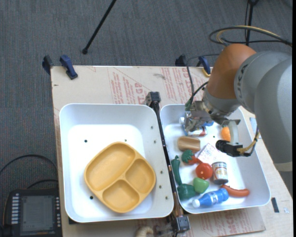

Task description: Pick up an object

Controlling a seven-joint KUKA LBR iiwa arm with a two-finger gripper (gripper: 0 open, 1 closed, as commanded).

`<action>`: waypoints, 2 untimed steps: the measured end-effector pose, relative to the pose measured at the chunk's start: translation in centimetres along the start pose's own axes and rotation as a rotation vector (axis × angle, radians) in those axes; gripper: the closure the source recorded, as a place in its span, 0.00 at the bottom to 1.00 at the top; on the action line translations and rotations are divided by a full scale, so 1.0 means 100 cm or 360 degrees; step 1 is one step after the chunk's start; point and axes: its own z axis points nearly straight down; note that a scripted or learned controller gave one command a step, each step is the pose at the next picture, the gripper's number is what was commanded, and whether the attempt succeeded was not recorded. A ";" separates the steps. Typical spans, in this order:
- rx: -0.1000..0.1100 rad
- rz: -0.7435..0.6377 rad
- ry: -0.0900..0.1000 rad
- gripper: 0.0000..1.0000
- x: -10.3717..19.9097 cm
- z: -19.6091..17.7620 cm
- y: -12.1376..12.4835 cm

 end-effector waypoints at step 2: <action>0.0000 -0.0002 -0.0002 0.00 0.000 0.020 -0.001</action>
